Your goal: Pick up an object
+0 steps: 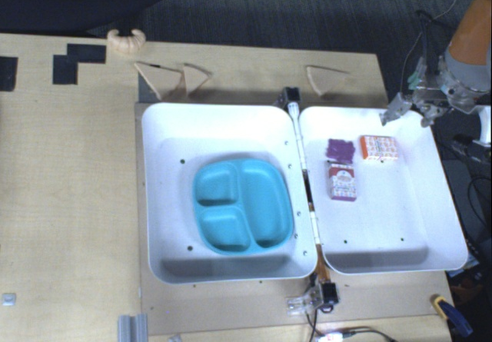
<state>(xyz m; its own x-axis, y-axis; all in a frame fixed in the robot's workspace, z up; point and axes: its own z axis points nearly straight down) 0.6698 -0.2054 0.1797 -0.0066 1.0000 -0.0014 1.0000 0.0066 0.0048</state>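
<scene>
Boxes (379, 148) lie clear; claw (400, 111) blurred.

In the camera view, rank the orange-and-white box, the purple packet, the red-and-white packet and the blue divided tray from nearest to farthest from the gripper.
From the gripper, at the right bin's far right corner:
1. Orange-and-white box, far part of the right bin.
2. Purple packet, to the box's left in the view.
3. Red-and-white packet, just below the purple one in the view.
4. Blue divided tray, in the left bin.
</scene>
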